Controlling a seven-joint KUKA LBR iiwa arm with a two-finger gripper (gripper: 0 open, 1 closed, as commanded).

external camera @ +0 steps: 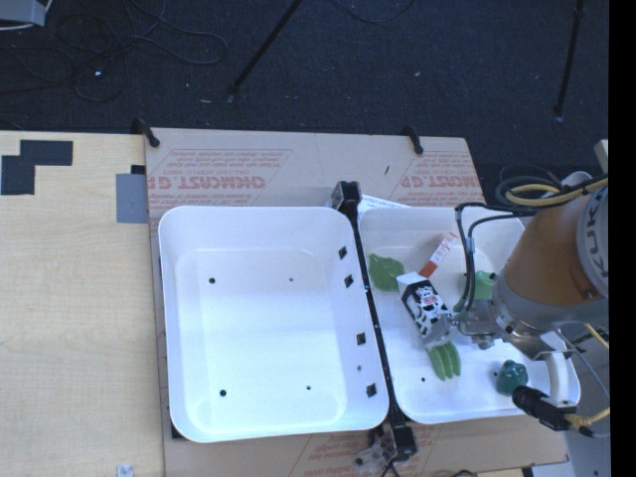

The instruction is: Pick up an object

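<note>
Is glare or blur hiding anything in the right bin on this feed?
Camera view: the white bins are bright and slightly washed out, with no hard glare; the cow-patterned toy and teal object read clearly, softly focused; the gripper sits in the arm's shade, its details murky.

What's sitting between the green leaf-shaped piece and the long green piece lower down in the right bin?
The black-and-white cow toy lies between the green leaf-shaped piece and the long green piece, seen in the camera view.

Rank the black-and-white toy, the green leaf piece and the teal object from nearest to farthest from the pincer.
Measured from the pincer in the right bin:
1. Black-and-white toy, just to the pincer's left in the view.
2. Teal object, lower right, near the bin's front edge.
3. Green leaf piece, upper left, by the divider.
</note>
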